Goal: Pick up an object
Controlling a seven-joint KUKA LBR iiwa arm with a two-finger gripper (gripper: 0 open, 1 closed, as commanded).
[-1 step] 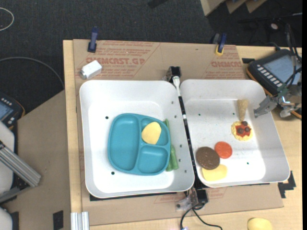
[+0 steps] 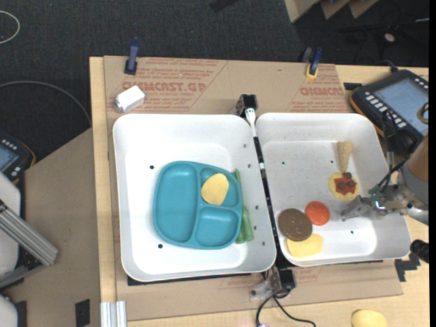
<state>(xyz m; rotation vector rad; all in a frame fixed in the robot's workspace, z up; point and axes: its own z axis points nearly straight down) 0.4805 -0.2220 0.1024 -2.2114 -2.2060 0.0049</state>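
A small white block (image 2: 129, 99) is seen at the far left on the cardboard-covered bench (image 2: 204, 80), just beyond the back left corner of the left bin (image 2: 129, 203). Two clamps, one blue (image 2: 131, 56) and one blue and yellow (image 2: 313, 62), are fixed to the bench's far edge.

In the left bin, a teal divided plate (image 2: 180, 206) is laid near the middle. A yellow, rounded toy food piece (image 2: 215, 189) is held in the plate's upper right compartment. A green strip-shaped object (image 2: 242, 216) is lodged along the plate's right edge, between plate and bin wall.

In the right bin (image 2: 306, 131), a brown disc (image 2: 295, 224) is found near the front left, touching a pale yellow piece (image 2: 304, 245) just in front of it. An orange round object (image 2: 317, 213) is placed just beside the disc, on its right. Farther right, a small yellow item with red on top (image 2: 344, 184) is seen, and a tan cone-like piece (image 2: 344, 154) lies behind it, near but apart.

The gripper (image 2: 355, 210) is lowered at the right side of the right bin, its thin fingers (image 2: 349, 212) pointed leftward toward the orange object, apart from it. Nothing is seen between the fingers; how far they are parted cannot be told.

A yellow object (image 2: 368, 318) is left on the floor at the lower right.
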